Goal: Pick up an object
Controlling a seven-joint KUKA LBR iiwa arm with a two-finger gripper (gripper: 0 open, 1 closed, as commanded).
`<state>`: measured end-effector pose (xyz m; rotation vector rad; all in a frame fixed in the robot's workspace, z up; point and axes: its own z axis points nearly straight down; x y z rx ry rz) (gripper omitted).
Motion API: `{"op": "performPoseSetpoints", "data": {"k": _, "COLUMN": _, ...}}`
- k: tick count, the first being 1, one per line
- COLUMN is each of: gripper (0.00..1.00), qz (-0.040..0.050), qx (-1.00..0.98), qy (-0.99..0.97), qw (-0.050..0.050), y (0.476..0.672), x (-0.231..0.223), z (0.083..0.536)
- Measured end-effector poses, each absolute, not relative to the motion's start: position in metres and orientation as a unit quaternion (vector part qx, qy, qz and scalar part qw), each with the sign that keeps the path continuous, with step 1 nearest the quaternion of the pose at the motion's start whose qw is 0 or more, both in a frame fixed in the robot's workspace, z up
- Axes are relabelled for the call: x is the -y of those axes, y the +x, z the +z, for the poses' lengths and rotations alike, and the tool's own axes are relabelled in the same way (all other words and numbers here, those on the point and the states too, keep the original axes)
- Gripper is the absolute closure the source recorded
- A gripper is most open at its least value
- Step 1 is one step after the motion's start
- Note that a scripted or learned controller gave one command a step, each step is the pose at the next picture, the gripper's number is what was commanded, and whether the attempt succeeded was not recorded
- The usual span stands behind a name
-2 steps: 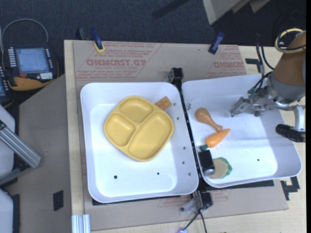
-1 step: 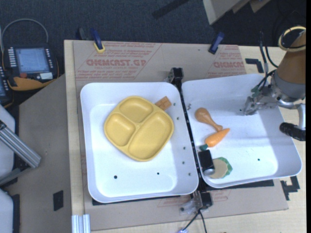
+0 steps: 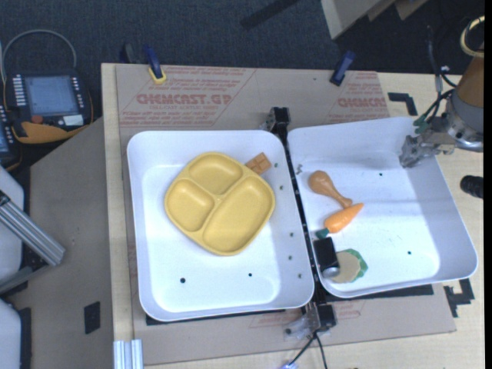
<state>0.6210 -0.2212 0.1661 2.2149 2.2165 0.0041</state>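
Note:
In the right bin (image 3: pixel 430 229) lie a tan drumstick-shaped toy (image 3: pixel 327 187), an orange carrot (image 3: pixel 343 218), a black block (image 3: pixel 325 254) and a round tan and green piece (image 3: pixel 350 266), all near its left side. My gripper (image 3: pixel 415 151) hangs over the bin's upper right part, well to the right of these things. Nothing shows between its fingers. In the left bin (image 3: pixel 154 252) rests a yellow divided plate (image 3: pixel 220 202), with a small brown block (image 3: pixel 258 163) at its upper right edge.
A cardboard sheet (image 3: pixel 231 91) lies under both bins, held by clamps at the back. A black bar (image 3: pixel 296 206) runs between the bins. A handheld control pendant (image 3: pixel 46 102) sits at the far left.

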Motion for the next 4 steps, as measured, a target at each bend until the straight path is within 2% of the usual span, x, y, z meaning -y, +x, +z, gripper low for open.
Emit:
{"op": "performPoseSetpoints", "data": {"k": 1, "gripper": 1.00, "qz": 0.0017, "qx": -0.707, "qy": 0.707, "qw": 0.005, "y": 0.623, "x": 0.222, "z": 0.221}}
{"op": "performPoseSetpoints", "data": {"k": 2, "gripper": 1.00, "qz": 0.0007, "qx": -0.709, "qy": 0.705, "qw": -0.001, "y": 0.631, "x": 0.170, "z": 0.212}}
{"op": "performPoseSetpoints", "data": {"k": 3, "gripper": 1.00, "qz": 0.0008, "qx": -0.709, "qy": 0.705, "qw": -0.001, "y": 0.632, "x": 0.116, "z": 0.223}}
{"op": "performPoseSetpoints", "data": {"k": 4, "gripper": 1.00, "qz": 0.0002, "qx": -0.709, "qy": 0.705, "qw": -0.002, "y": 0.634, "x": 0.063, "z": 0.216}}
